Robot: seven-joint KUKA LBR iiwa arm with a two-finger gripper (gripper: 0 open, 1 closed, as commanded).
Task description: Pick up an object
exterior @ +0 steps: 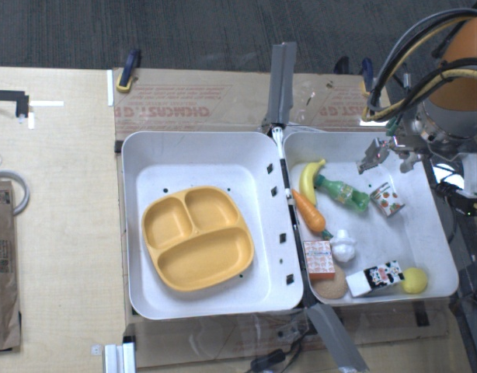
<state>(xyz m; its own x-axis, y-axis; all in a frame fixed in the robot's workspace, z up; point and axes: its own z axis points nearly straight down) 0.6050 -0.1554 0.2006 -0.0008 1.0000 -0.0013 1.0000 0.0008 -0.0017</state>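
**White bin crowded, pincer above its far corner**

Your pincer [376, 155] hangs over the right bin [433, 208] with nothing in it; whether its jaws stand wide or narrow you cannot tell. Just below it sits a small strawberry-printed carton [387, 200], with a green bottle [343, 192] to its left beside a banana [309, 179]. Descend carelessly and you may nudge the tilted carton aside or clip the bottle.

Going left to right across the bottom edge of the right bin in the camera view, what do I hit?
Small red-and-white box → brown round item, partly tucked under the box → black-and-white carton → lemon.
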